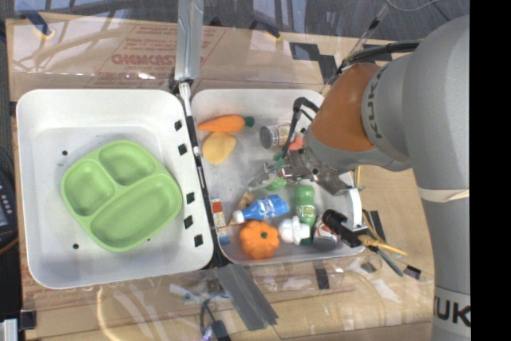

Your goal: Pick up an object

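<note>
The right bin (239, 104) holds a pile of small things. An orange carrot (223, 124) and a pale yellow lump (218, 148) lie at its left. Along its front are a blue bottle (263, 209), an orange pumpkin (259, 239), a green bottle (304, 204) and a small white piece (293, 231). A clear jar (272, 135) lies near the middle. My gripper (281, 165) hangs low over the bin's middle, between the jar and the green bottle, just above the blue bottle. The wrist hides what sits directly under it.
The left bin (40, 124) holds a green divided plate (121, 195). A metal strip (188, 40) and the bins' shared wall (196, 172) run between the two bins. The grey arm (415, 108) covers the right bin's right side.
</note>
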Controlling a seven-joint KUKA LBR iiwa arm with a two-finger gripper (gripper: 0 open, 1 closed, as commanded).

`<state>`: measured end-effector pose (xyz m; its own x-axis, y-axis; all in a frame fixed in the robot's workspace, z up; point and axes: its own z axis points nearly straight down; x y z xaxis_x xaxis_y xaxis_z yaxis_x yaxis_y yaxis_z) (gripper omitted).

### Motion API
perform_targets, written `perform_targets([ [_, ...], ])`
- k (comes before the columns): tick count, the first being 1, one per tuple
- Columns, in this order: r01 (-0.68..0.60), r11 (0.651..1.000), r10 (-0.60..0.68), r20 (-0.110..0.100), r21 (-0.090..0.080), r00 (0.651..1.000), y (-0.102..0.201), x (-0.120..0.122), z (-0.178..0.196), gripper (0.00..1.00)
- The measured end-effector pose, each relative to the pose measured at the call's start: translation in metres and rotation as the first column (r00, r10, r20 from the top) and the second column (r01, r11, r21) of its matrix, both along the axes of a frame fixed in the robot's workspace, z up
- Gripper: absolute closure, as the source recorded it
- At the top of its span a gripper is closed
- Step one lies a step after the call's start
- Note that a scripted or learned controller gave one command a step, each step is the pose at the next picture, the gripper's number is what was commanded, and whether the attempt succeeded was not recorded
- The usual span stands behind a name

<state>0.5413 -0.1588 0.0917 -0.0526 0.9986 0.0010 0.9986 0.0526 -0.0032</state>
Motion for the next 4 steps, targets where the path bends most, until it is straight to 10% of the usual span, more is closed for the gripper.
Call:
perform_targets([
  [1, 0.276, 0.961, -0.276, 0.002, -0.001, 0.961, -0.02, 0.059, 0.066, 0.0],
  [2, 0.245, 0.969, -0.245, 0.0, -0.001, 0.969, -0.024, 0.037, 0.0, 0.0],
  [3, 0.242, 0.97, -0.242, -0.002, 0.0, 0.97, -0.023, 0.037, 0.01, 1.0],
  [4, 0.088, 0.996, -0.088, -0.002, 0.001, 0.996, -0.007, 0.041, 0.0, 1.0],
])
